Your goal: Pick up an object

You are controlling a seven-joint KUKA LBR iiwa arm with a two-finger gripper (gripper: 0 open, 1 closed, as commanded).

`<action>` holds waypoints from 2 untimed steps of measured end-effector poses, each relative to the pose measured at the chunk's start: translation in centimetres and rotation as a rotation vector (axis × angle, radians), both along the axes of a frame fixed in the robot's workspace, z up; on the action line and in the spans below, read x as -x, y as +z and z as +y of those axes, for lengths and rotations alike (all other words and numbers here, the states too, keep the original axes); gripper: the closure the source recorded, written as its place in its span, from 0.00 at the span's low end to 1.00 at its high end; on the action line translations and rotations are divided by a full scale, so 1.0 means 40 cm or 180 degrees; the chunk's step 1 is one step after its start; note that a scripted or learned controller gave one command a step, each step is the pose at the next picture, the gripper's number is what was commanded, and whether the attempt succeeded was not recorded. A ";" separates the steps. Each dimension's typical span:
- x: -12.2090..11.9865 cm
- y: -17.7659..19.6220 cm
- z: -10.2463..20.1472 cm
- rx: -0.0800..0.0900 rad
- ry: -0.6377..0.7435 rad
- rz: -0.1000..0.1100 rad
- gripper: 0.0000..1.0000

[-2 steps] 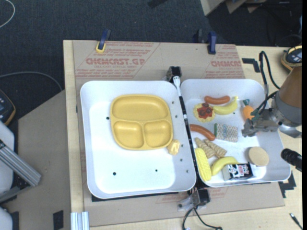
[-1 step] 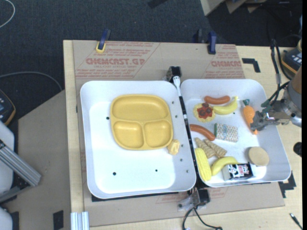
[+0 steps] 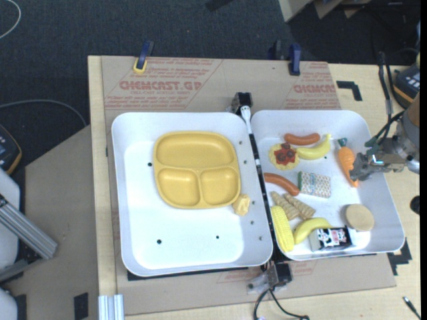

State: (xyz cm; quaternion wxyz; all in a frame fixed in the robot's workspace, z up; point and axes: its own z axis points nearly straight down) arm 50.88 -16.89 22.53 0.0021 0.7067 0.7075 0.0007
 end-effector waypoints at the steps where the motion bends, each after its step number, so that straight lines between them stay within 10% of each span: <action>1: -0.132 -0.001 0.084 -0.0004 0.0016 -0.0006 1.00; 2: -0.231 -0.019 0.194 -0.0008 0.0017 -0.0003 1.00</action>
